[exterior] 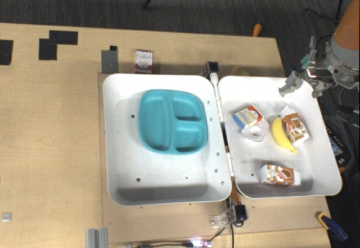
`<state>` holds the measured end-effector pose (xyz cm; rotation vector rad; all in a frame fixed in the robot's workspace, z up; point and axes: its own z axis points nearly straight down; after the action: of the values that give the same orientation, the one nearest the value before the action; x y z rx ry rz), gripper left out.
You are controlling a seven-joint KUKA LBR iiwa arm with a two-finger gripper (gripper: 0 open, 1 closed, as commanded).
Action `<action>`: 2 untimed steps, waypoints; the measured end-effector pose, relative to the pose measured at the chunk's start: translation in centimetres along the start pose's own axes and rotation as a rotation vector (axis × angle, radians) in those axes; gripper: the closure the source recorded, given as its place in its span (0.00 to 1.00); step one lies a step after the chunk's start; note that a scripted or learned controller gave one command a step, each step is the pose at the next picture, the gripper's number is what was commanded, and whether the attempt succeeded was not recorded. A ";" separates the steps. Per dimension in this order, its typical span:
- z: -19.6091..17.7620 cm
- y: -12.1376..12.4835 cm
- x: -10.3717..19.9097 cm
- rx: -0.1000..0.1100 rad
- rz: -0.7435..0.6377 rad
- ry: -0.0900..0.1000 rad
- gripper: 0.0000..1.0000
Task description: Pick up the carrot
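Approach step judged: the claw (302, 82) is seen empty, parted, over the right white bin's (323, 188) far edge; carrot unlocated.

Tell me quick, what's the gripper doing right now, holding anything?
Gripper: open, holding nothing, above the right bin's far right corner.

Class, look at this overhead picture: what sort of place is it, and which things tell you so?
Probably a robotics lab bench: two white bins side by side, a robot gripper at the right bin's rim, and toy food such as a banana.
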<state>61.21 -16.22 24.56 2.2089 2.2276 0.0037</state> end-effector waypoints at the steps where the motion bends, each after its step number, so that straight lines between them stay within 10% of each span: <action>1: -1.2 -2.2 2.6 0.003 0.427 0.002 0.00; 2: -2.3 -4.6 3.3 0.004 0.715 0.001 0.00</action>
<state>56.54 -12.99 26.86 2.8535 1.3155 0.0027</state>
